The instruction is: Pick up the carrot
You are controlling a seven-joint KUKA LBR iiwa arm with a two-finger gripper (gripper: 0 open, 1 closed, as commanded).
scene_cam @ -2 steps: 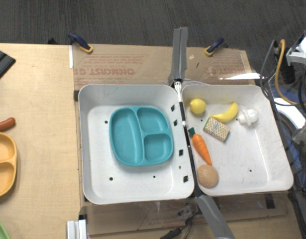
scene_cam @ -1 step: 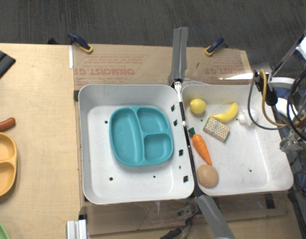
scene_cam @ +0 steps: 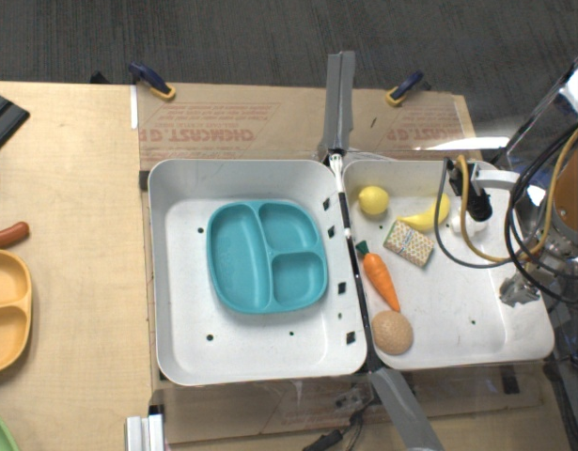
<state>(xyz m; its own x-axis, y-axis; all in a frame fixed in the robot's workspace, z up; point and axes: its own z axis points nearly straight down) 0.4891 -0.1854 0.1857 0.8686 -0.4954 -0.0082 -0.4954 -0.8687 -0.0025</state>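
Carrot (scene_cam: 382,281) seen lying in right bin (scene_cam: 476,338), close to left wall, green top pointed up-left, tip toward tan round ball (scene_cam: 392,333). Lemon (scene_cam: 372,199), patterned block (scene_cam: 409,243) and yellow wedge (scene_cam: 427,217) placed above it. Teal divided plate (scene_cam: 267,256) held in left bin (scene_cam: 176,280). Claw (scene_cam: 516,290) located at right bin's right edge, well apart from carrot; claw state cannot be told.
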